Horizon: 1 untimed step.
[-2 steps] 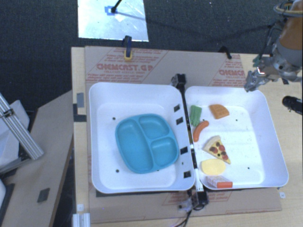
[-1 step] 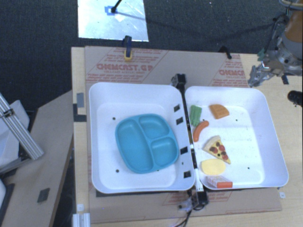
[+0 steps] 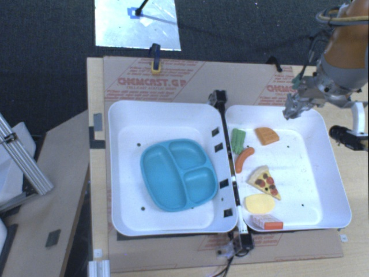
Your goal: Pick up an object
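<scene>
Nugget sits in the right bin, just below-left of my gripper. Can't tell how my jaws are set. It's near the back wall, so I might clip the rim and miss.

Both white bins, the left bin and the right bin, look like smooth moulded plastic with a soft sheen. The blue divided tray appears to be matt plastic, evenly coloured and smooth. The toy foods, among them a pizza slice, a yellow disc, a sausage and a green piece, look like smooth plastic with little gloss. The tabletop is covered by printed brownish sheeting, flat and dull like paper or board. Beyond it a metal plate shines brightly on rough dark carpet. The arm shows a glossy orange band and grey metallic-looking parts near the pincer.
</scene>
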### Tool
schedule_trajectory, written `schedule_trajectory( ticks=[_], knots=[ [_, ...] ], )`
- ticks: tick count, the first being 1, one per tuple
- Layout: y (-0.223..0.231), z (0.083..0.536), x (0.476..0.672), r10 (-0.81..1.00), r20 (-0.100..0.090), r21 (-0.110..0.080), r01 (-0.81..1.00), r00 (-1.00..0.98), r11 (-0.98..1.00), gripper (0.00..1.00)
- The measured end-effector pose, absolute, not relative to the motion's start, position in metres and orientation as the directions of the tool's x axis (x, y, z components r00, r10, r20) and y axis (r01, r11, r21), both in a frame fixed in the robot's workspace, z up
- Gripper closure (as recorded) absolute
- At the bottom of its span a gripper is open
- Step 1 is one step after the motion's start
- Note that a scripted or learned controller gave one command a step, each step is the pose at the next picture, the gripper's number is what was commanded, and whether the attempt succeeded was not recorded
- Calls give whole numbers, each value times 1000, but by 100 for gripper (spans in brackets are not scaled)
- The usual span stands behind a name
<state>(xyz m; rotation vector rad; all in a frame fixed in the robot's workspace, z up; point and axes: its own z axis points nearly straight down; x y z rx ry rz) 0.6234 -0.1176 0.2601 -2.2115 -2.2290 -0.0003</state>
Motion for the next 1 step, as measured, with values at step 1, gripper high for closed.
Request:
schedule_trajectory(
  ticks=[1],
  knots=[
    [-76,245,603,1000,0,-1,1000,-7,7,100]
  ],
)
